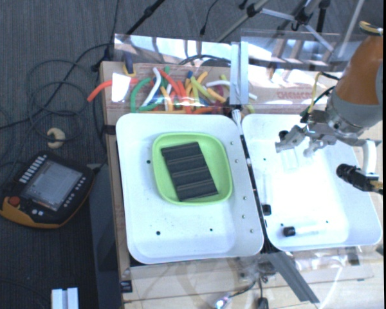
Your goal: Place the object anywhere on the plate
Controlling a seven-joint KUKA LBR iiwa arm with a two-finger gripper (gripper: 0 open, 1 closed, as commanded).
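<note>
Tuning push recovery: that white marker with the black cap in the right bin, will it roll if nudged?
Probably. The marker looks like a slim cylinder lying flat on the right bin's smooth floor, so a sideways nudge would likely roll it. A push along its length should just slide it. It looks rigid and light. The pincer sits well away, over the bin's far end.

Open room above my green plate point(224, 172), its middle under the dark ridged block point(189, 170), bare rim around

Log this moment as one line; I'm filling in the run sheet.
dark ridged block on green plate, left bin | claw over right bin | marker in right bin
</note>
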